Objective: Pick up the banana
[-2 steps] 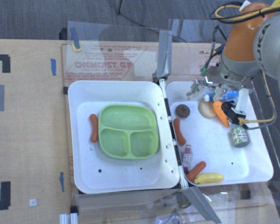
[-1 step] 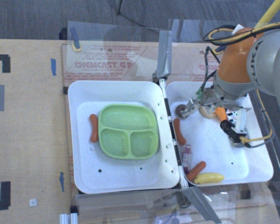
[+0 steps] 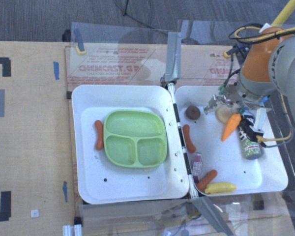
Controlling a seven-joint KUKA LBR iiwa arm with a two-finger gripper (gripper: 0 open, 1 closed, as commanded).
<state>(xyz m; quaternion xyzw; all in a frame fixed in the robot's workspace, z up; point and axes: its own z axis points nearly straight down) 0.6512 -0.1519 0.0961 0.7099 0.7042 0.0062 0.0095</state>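
The banana (image 3: 221, 187) lies flat at the near edge of the right bin (image 3: 273, 178), touching a small sausage (image 3: 207, 179). The end effector (image 3: 221, 100) is well apart from it, up at the far side of the same bin, beside a pale round thing that may be a potato (image 3: 222, 114) and an orange carrot (image 3: 230, 126). The grey arm (image 3: 278, 58) reaches in from the right and bends down over the bin. Whether the end effector is released or clenched cannot be told; it is too small and blurry
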